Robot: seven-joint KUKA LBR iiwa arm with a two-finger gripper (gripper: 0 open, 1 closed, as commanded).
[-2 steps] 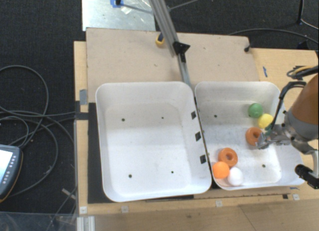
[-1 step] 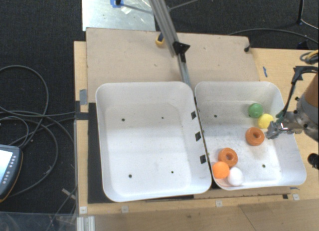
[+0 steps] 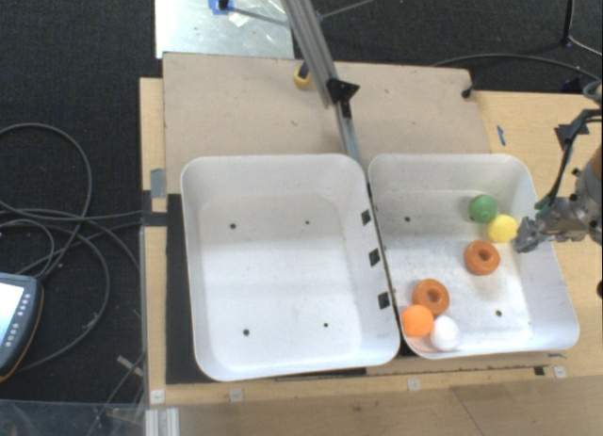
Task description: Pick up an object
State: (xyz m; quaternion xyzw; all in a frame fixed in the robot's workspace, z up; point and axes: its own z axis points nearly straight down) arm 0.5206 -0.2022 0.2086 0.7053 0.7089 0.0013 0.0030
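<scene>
My pincer (image 3: pixel 529 234) sits at the right rim of the right bin (image 3: pixel 542 326), just beside the yellow ball (image 3: pixel 502 228); whether it is released or clenched, I cannot tell. Nothing is visibly between its tips.

Right bin contents: green ball (image 3: pixel 483 207) near the upper right, yellow ball just below and right of it, touching or nearly so. An orange ring (image 3: pixel 481 257) lies below those two. Toward the front edge, a second orange ring (image 3: pixel 431 296), with an orange ball (image 3: pixel 417 321) and a white ball (image 3: pixel 445 332) side by side against it.

The left bin (image 3: pixel 203 265) adjoins the right bin along a shared edge marked with small black tabs.

Surface: both bins rest on a tan board atop the pale wood bench (image 3: pixel 528 114). A grey metal pole (image 3: pixel 306 24) slants down from the top to the seam between bins.

Room: dark carpet floor (image 3: pixel 66 39), loose black cables (image 3: pixel 57 208) at left, a handheld screen device (image 3: pixel 14 316) at the left edge, and a pale floor panel with blue tape (image 3: pixel 219 4) at top.
</scene>
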